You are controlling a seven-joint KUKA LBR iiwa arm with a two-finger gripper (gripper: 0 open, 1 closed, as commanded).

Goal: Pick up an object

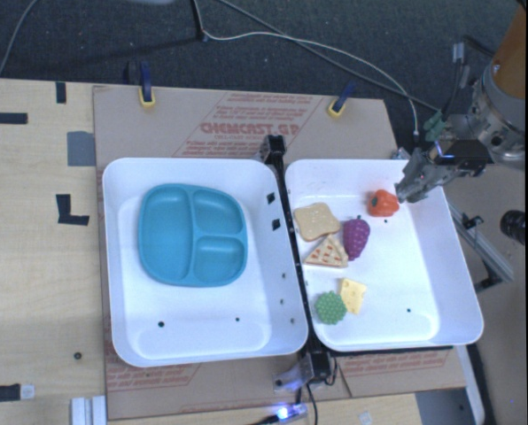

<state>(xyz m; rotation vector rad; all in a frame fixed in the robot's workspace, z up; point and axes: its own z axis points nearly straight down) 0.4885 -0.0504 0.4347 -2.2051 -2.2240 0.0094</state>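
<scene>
Right now we see the end effector [412,187] hanging over the upper right corner of the right bin [423,312], just beside a small red toy tomato [383,203] with a green top, and we cannot tell how it is set, since from this slanted view its tip is a dark blur. Nothing is visibly held. The tomato sits apart from the other play food, which clusters toward the bin's left side: a toast slice [315,220], a purple grape bunch [356,236], a triangular sandwich wedge [327,254], a yellow cheese piece [353,295] and a green bumpy ball that may be a lettuce or broccoli piece [330,307]. The left bin [127,326] carries a blue divided plate [193,235]. We judge the tomato the likeliest target, being nearest. It looks like a light, hollow plastic piece, stiff rather than soft, with a smooth rounded skin that could squirt out of a pinch or roll on the bin floor. We would take it across its widest middle, coming straight down, and keep clear of the bin wall close by. The flat toast and wedge would be harder, lying low against the floor with little edge to catch.
</scene>
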